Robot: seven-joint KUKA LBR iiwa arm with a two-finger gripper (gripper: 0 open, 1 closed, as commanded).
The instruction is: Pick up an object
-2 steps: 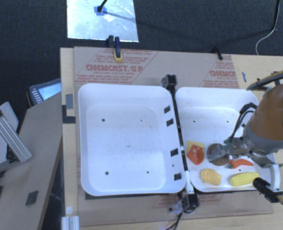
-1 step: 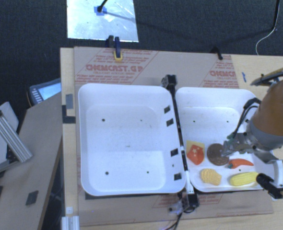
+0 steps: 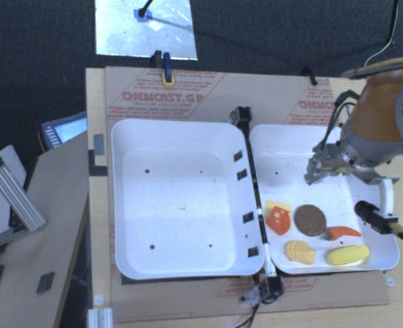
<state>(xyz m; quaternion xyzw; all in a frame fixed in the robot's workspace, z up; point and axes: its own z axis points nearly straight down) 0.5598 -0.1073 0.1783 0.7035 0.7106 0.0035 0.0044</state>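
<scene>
1. Surface [image 3: 208, 87] is carrying two white bins side by side; left bin [image 3: 181, 197] has nothing in it, right bin [image 3: 283, 149] is holding all the items.
2. Items are sitting along the right bin's near edge: yellow-red wedge [image 3: 278, 217], brown disc [image 3: 310, 219], red pepper [image 3: 342, 233], ridged yellow piece [image 3: 300, 252], corn cob [image 3: 348, 255].
3. Tool [image 3: 319, 168] is hovering over bare bin floor, apart from all of them; can't tell its open or closed state, nothing visibly gripped.
4. Judging progress: pick not done, descent and grasp are remaining.
</scene>
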